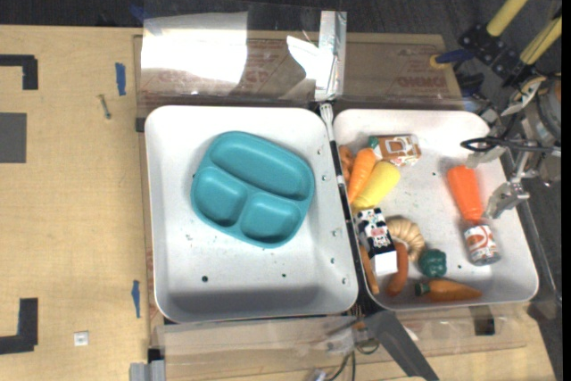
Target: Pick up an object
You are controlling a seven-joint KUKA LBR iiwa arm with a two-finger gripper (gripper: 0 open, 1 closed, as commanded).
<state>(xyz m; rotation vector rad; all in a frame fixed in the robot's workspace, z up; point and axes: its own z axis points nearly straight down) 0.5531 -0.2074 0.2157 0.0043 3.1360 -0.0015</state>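
At the right rim of the right-hand bin point(517, 254), the claw point(501, 196) hangs with its metal fingers just over the bin's edge; how far they are parted cannot be told from this angle, and nothing is seen between them. Just to its left lies an orange cylinder point(464, 190), close beside the claw but apart from it, with a small red-and-white can point(481, 243) directly below it near the bin's right wall. Farther left, well away from the claw, toys crowd the bin's inner side: a yellow pepper-like piece point(382, 180) beside an orange one point(361, 172), a small printed box point(397, 147) above them, a black-and-white milk carton point(378, 238), a tan croissant point(410, 233), a dark green piece point(433, 262) and a carrot point(446, 288) along the near wall. The left-hand bin point(178, 272) holds a teal divided plate point(252, 186) with three compartments. Both bins sit on a pale wooden desk point(62, 219), with clear plastic sheeting point(232, 49) behind them.
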